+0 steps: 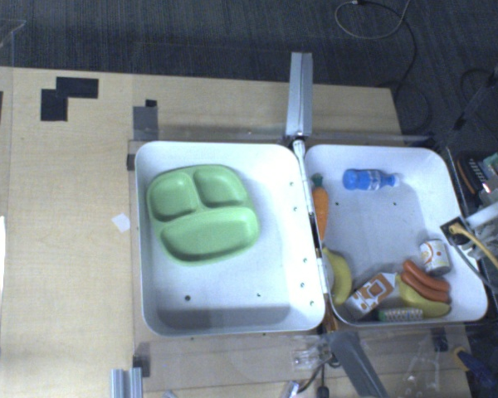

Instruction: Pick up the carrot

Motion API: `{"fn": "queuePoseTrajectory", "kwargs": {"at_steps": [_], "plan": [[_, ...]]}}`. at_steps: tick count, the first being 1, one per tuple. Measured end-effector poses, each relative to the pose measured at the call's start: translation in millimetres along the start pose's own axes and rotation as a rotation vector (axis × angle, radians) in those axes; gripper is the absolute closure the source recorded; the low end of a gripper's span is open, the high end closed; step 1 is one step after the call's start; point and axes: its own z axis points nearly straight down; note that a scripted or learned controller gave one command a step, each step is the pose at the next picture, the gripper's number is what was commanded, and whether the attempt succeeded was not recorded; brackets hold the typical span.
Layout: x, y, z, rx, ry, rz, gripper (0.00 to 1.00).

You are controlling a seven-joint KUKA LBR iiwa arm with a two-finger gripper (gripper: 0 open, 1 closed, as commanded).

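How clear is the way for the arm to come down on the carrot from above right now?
Probably reachable, but awkward. Nothing lies on the carrot, and the blue bottle and banana sit apart from it. However, it lies hard against the right bin's left wall, so there is little room on that side.

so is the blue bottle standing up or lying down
Lying down. The blue bottle rests on its side on the right bin's floor, its long axis running left to right.
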Motion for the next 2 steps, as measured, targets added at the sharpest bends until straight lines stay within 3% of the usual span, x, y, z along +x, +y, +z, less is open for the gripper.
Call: {"fn": "queuePoseTrajectory", "kwargs": {"at_steps": [2], "plan": [[3.5,-0.9,-20.8,-0.002,0.002,-0.022,1.00]]}}
